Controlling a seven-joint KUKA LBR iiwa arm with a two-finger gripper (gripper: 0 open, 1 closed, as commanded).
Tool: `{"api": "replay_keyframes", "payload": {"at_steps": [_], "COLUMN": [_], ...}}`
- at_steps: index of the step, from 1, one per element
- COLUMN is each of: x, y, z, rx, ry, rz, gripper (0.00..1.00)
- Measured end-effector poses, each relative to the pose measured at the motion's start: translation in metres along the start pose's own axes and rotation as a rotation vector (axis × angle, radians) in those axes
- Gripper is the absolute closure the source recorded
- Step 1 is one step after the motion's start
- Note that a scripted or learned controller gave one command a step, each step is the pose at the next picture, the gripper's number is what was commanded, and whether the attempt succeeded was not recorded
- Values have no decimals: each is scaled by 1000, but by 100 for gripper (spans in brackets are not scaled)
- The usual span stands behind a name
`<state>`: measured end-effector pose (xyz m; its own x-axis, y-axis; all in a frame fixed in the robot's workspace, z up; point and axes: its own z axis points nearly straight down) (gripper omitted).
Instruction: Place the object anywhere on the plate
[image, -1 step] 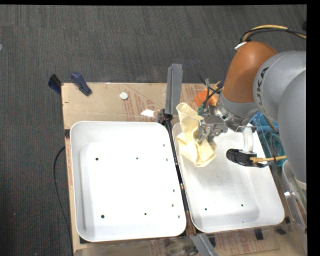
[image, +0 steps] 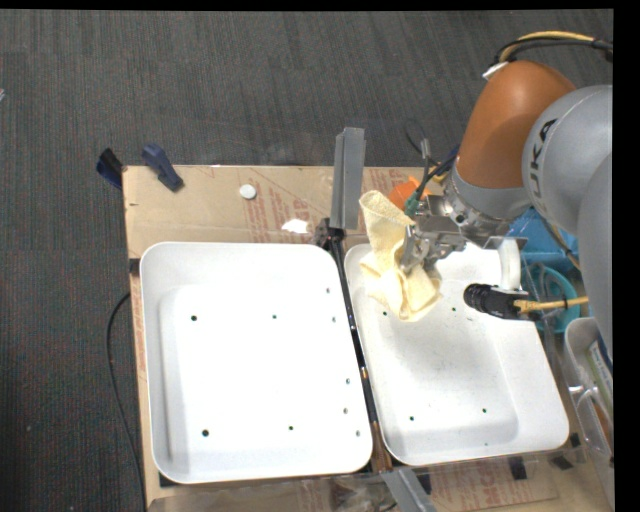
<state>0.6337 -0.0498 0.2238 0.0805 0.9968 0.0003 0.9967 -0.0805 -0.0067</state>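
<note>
A floppy pale yellow cloth (image: 385, 250) hangs over the far left corner of the right bin (image: 470, 400), its upper part rising above the bin's rim and its lower end drooping toward the bin floor. My gripper (image: 418, 250) reaches in from the right and is shut on the cloth's right side, with folds bunched around the fingers. The left bin (image: 250, 360) lies to the left of the cloth and has nothing in it.
A grey upright post (image: 348, 185) stands behind the divider between the bins. An orange item (image: 403, 190) sits behind the cloth. Teal and blue objects (image: 545, 265) lie at the right, outside the bin. Blue tape scraps (image: 160, 166) and a white cap (image: 247, 191) rest on the cardboard.
</note>
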Motion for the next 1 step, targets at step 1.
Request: {"api": "replay_keyframes", "payload": {"at_steps": [1], "x": [50], "y": [6], "z": [-1], "rx": [-3], "ry": [-1], "rz": [-403], "gripper": [100]}}
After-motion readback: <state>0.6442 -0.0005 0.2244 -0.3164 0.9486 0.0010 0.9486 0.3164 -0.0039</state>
